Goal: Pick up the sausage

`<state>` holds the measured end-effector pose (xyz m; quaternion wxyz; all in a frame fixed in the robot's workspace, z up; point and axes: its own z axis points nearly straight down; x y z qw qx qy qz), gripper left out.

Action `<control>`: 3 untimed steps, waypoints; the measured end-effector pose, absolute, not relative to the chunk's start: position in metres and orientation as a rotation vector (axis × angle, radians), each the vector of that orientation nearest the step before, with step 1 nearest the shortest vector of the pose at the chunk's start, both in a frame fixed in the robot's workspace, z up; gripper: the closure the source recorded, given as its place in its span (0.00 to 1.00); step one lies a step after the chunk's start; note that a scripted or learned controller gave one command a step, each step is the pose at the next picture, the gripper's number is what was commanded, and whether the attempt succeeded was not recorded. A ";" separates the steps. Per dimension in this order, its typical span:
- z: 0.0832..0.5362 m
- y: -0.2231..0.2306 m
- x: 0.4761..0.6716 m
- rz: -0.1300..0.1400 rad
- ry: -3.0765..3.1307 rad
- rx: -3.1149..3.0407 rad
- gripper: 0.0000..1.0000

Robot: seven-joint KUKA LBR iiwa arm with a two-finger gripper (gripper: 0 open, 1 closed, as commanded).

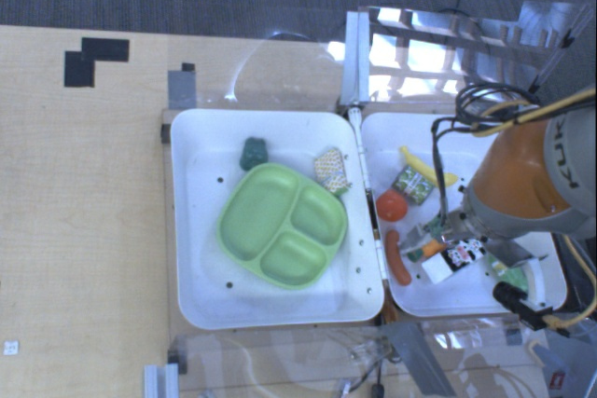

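Judging the sausage (396,257) light, smooth and slippery, we favour gripping across its middle; we cannot tell the gripper (446,249) state.

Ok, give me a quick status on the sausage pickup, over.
Hand low in the right bin, nothing seen in it. Sausage lying loose by the bin's left wall, left of the hand. Tomato just above it, carrot alongside.

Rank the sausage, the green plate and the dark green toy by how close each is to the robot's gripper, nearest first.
Seen from the overhead camera, the gripper is in the right bin.
1. Sausage, just left of it, same bin.
2. Green plate, middle of the left bin.
3. Dark green toy, left bin's far side.
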<state>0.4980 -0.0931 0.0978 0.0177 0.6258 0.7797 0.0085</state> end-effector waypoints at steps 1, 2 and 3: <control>0.096 -0.094 0.570 0.004 2.425 1.990 0.00; 0.090 -0.094 0.527 0.015 2.509 1.864 0.00; 0.091 -0.089 0.493 0.016 2.444 1.947 0.00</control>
